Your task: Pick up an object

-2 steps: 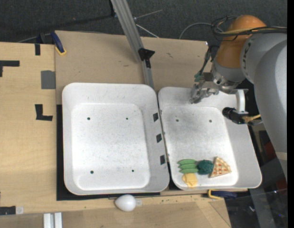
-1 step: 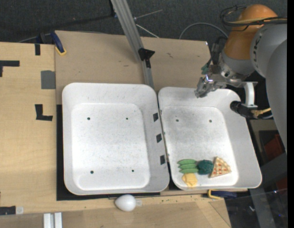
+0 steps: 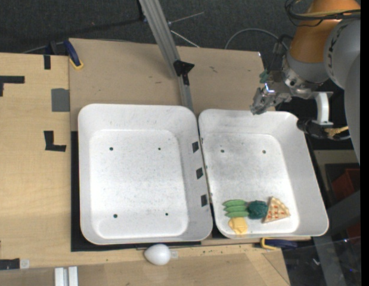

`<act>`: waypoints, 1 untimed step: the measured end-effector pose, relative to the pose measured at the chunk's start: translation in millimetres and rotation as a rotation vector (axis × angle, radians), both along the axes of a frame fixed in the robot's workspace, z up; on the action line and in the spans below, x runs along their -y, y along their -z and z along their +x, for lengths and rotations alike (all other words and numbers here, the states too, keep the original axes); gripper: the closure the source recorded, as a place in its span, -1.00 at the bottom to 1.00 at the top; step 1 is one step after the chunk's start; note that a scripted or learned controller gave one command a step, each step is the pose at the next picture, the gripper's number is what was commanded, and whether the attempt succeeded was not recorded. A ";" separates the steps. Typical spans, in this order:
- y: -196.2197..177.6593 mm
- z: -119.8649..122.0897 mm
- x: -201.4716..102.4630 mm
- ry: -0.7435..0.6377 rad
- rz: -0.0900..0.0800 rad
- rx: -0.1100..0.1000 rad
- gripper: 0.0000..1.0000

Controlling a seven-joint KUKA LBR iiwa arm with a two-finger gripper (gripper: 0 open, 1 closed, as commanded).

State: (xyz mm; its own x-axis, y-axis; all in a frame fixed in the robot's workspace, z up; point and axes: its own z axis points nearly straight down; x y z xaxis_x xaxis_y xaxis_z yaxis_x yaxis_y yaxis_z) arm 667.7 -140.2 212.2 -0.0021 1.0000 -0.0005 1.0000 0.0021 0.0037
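Several small toy foods lie together at the near edge of the right bin [image 3: 303, 159]: a green pea pod [image 3: 235, 206], a dark green broccoli piece [image 3: 256, 208], a yellow piece [image 3: 238, 224] and a pizza slice [image 3: 276, 210]. My gripper [image 3: 260, 105] hangs over the far rim of the right bin, well away from these objects, with nothing visible between its fingers.
The left bin [image 3: 136, 171] sits beside the right one. A white egg-shaped object [image 3: 157, 254] lies on the bench in front of the left bin. A grey metal bar [image 3: 166, 40] slants down to the gap between the bins.
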 end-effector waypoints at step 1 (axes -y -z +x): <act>-1.5 -20.7 -61.1 -0.004 0.003 -0.006 1.00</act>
